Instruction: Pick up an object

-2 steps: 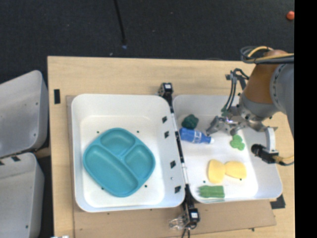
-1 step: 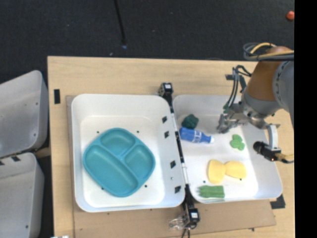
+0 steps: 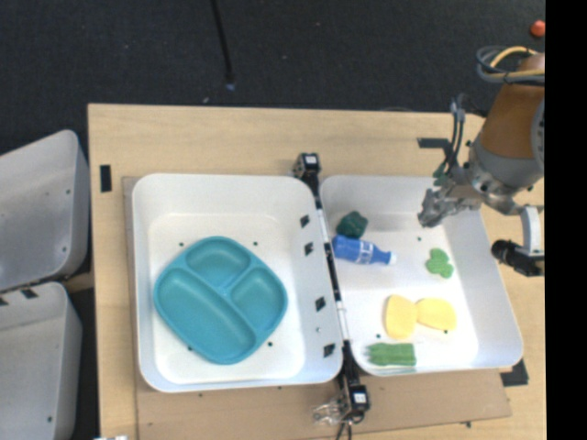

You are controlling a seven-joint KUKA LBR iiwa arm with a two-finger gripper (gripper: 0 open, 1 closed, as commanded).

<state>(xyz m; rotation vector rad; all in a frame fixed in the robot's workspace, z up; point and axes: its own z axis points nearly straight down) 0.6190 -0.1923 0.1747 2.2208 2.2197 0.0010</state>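
Note:
The right bin (image 3: 481, 337) holds several small objects: a dark green lump (image 3: 352, 224), a blue bottle (image 3: 360, 252) lying on its side, a light green piece (image 3: 439, 264), two yellow pieces (image 3: 418, 315) touching each other, and a green ridged piece (image 3: 393, 355) near the front wall. My gripper (image 3: 433, 211) hangs over the bin's back right part, above and slightly behind the light green piece. Nothing shows between its fingers.
The left bin (image 3: 147, 337) holds a teal divided plate (image 3: 220, 298). A black clip (image 3: 305, 165) sits at the back where the bins meet. The wooden bench (image 3: 183, 136) runs around both bins. Grey panels (image 3: 37, 209) stand at the left.

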